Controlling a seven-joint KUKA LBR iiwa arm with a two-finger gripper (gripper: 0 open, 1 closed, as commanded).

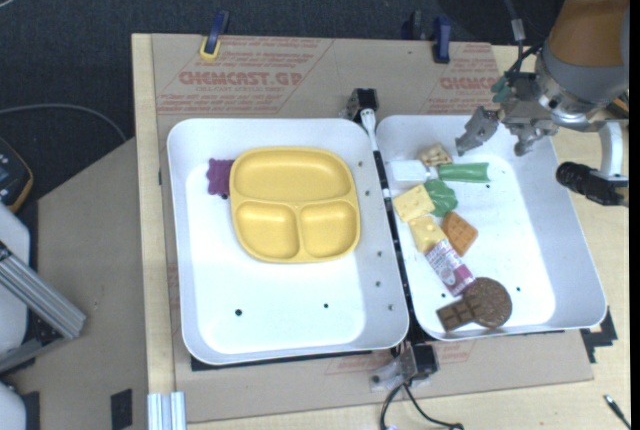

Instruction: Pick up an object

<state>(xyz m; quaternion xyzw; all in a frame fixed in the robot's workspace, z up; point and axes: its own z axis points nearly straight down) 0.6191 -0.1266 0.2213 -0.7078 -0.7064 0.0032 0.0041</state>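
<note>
Right-hand white bin (570, 248): gripper (498, 130) spread apart, unladen, just above the green object (462, 173).

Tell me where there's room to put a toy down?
Left bin: bare white floor below the yellow tray, toward the near rim. Right bin: bare strip along its right side. Crowded: right bin's left half, from the cracker down to the brown cookie.

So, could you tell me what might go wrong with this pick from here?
The end effector hangs open above the right bin, holding nothing. The items below are crowded: the green piece touches the yellow blocks and the cracker, so a grab may catch two items or nudge one aside.
</note>
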